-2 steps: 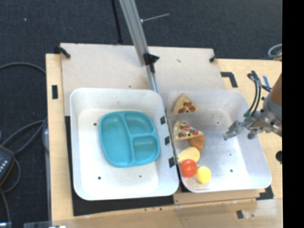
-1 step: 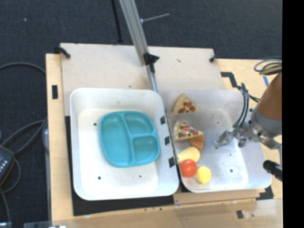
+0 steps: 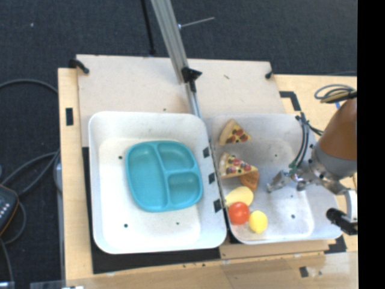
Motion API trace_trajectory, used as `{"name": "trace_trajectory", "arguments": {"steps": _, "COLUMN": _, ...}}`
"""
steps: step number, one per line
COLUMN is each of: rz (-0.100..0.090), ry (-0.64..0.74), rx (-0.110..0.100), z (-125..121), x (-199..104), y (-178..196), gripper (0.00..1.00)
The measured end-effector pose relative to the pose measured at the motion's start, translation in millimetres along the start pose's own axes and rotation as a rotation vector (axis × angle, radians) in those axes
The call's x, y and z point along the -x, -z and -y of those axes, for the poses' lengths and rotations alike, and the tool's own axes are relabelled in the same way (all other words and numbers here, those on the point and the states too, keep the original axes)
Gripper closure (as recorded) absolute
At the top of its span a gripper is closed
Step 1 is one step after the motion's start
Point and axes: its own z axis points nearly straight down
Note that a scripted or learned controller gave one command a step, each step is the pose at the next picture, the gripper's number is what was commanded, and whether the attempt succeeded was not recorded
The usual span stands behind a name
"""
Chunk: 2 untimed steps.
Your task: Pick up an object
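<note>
The yellow lemon [image 3: 258, 221] and the red tomato [image 3: 239, 212] sit at the front of the right bin [image 3: 301, 229], a little way to the left of the pincer [image 3: 283, 182], with a yellow piece [image 3: 240, 195] and two pizza slices [image 3: 239, 165] [image 3: 233, 132] behind them. The pincer hangs low over the bare middle of that bin, and I cannot tell if it is open or clenched; nothing sits in it. I think it is picking what to grab, so next it must slide left over one toy and go down; the blue plate [image 3: 163, 175] lies far left in the other bin [image 3: 108, 137].

Arm [image 3: 340, 138] cut off at right edge; hand [image 3: 283, 181] blurred, small.
</note>
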Motion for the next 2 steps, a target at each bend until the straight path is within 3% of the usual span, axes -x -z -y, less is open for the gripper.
{"name": "trace_trajectory", "arguments": {"steps": 1, "rz": 0.001, "ry": -0.004, "rx": 0.005, "z": -1, "x": 1, "y": 13, "gripper": 1.0}}
{"name": "trace_trajectory", "arguments": {"steps": 2, "rz": 0.002, "ry": 0.004, "rx": 0.009, "z": -2, "x": -4, "y": 75, "gripper": 1.0}}
